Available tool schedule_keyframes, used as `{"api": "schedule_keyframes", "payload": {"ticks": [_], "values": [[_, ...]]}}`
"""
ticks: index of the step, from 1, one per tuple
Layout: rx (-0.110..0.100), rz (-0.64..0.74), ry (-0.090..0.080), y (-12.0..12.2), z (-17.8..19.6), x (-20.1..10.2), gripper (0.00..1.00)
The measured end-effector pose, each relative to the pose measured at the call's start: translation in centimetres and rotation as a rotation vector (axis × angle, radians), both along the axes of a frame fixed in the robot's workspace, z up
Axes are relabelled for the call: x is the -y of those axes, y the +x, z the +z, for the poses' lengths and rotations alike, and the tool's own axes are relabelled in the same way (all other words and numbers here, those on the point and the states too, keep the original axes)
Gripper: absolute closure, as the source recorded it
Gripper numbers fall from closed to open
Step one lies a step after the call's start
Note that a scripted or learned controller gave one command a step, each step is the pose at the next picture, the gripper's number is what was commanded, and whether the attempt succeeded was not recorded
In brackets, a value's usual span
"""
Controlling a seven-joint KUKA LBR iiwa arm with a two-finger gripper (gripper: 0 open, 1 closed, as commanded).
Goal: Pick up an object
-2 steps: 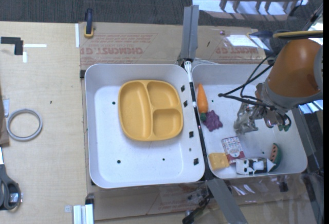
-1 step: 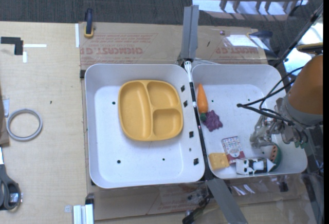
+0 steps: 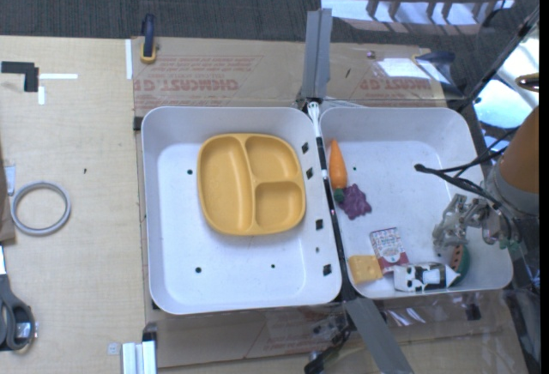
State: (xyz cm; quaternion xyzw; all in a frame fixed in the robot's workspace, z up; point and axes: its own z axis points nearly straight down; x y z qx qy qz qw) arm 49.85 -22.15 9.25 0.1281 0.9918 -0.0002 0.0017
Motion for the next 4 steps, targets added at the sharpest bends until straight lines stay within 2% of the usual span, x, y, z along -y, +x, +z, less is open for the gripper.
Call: {"api": "schedule_keyframes", "payload": {"ticks": [1, 2, 3, 4], "values": [[-0.001, -0.332, 0.001, 0.6, 0.0, -1.6, 1.00], [-0.001, -0.495, 0.001, -1.7, 2.3, 0.1, 1.00], [0.000, -0.689, 0.001, -1.2, 16.9, -3.7, 1.00], [-0.005, -0.965, 0.001, -2.2, 2.8, 0.1, 1.00]]}}
